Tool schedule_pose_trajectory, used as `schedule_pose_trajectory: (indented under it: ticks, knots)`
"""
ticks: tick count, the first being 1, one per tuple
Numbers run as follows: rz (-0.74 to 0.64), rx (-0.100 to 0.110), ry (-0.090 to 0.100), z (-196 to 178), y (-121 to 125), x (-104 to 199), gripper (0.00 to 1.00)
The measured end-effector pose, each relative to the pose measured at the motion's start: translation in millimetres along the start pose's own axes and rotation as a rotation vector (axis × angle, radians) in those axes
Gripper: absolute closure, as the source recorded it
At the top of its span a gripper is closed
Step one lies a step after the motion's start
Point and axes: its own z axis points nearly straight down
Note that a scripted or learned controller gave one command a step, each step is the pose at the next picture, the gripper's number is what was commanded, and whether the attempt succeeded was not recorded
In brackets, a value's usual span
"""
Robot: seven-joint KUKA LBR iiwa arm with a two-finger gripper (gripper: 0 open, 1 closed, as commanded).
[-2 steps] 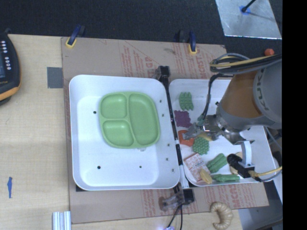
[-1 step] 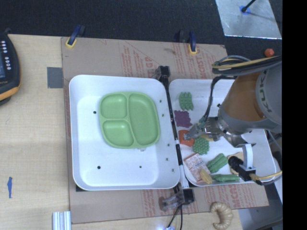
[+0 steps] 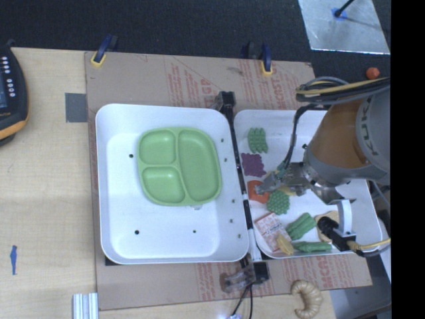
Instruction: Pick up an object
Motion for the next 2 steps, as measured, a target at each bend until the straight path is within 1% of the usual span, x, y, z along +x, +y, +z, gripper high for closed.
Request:
schedule_pose_trajectory:
  ticks: [1, 2]
  knots:
    - [-0.001, -0.001, 0.000, -12.6, 1.3, -1.1, 1.00]
    - [-0.001, 0.000, 0.000, -11.7, 0.9, -1.1, 0.00]
